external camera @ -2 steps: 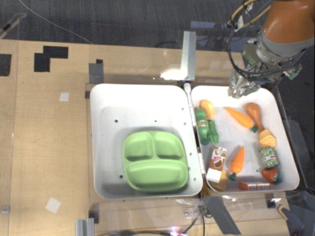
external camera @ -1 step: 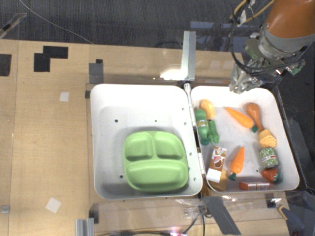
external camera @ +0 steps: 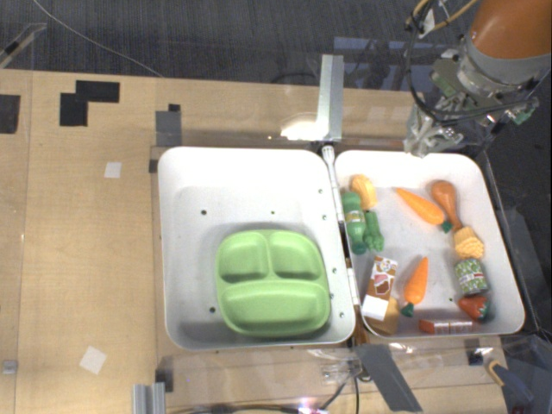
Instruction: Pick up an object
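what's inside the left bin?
The left bin holds one green divided tray, three compartments, nothing in them. The bin floor under the tray is covered, so anything beneath it can't be seen.

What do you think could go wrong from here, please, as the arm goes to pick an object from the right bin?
1. The end effector hangs over the right bin's far rim, so a straight descent might strike it.
2. The green can, corn and red piece crowd the right wall, so a grasp there may catch two.
3. The carton leans on the near-left wall, leaving little finger room.
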You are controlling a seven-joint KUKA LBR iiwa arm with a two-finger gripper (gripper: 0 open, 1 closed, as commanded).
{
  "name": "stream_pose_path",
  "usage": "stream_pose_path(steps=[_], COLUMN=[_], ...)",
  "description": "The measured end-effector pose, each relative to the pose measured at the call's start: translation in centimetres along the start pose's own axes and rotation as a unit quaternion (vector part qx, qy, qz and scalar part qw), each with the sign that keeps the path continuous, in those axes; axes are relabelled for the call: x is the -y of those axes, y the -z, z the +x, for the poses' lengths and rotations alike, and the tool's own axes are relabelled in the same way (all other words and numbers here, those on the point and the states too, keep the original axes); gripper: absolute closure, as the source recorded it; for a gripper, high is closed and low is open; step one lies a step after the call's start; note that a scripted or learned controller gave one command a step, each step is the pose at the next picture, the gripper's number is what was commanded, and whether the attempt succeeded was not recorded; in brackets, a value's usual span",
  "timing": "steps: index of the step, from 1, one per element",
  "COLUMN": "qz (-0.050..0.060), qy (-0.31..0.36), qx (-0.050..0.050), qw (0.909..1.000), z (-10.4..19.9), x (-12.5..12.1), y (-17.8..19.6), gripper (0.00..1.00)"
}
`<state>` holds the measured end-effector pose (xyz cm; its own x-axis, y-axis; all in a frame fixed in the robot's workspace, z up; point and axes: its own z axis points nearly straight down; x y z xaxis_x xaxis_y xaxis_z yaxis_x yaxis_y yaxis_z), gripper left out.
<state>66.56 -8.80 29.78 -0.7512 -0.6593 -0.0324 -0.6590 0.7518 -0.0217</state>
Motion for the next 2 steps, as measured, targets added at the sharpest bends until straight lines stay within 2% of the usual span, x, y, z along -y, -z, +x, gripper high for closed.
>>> stream_pose_path(steps=[1,2], qz=[-0.008,-0.01], qy=[0.108,0.176], qx=[-0.012,-0.011], qw=[0.9941,0.9842], z=[11.1,11.2], x=[-0.1,4.5], y=[-0.1,-1.8], gripper=[1.0,1.0])
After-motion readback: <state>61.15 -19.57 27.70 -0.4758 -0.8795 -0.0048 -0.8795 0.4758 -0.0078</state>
